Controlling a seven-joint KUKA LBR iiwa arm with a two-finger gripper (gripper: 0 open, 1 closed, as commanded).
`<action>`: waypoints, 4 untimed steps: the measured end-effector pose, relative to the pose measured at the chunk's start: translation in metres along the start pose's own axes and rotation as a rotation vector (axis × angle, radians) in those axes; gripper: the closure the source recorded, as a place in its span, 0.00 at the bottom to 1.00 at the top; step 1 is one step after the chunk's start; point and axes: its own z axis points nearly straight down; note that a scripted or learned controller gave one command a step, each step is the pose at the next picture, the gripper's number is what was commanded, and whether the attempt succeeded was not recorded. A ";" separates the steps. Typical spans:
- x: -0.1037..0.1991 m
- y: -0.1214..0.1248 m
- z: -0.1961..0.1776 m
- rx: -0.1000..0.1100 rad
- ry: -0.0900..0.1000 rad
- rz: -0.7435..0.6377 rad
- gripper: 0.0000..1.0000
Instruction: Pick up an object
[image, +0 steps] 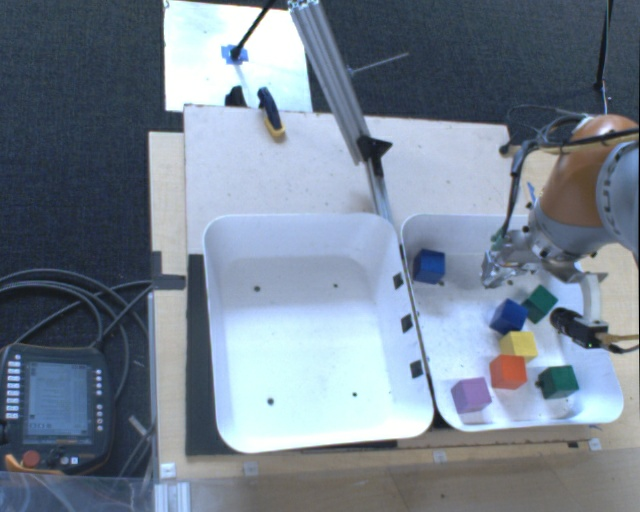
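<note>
Claw (497, 272), grip state unclear, just above-left of the blue cube (508, 316)

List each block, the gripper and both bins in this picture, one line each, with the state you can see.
gripper: low in the right bin, holding nothing visible
blue block: alone by the bin's left wall
second blue block: touching a green block
yellow block: against the orange block
purple block: near the front rim
second green block: front right corner
left bin: no blocks
right bin: seven blocks
</note>
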 end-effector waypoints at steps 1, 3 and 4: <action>-0.003 0.004 -0.065 -0.003 -0.001 0.000 1.00; 0.042 0.014 -0.126 0.001 0.003 -0.006 1.00; 0.098 0.015 -0.117 0.003 0.004 -0.007 1.00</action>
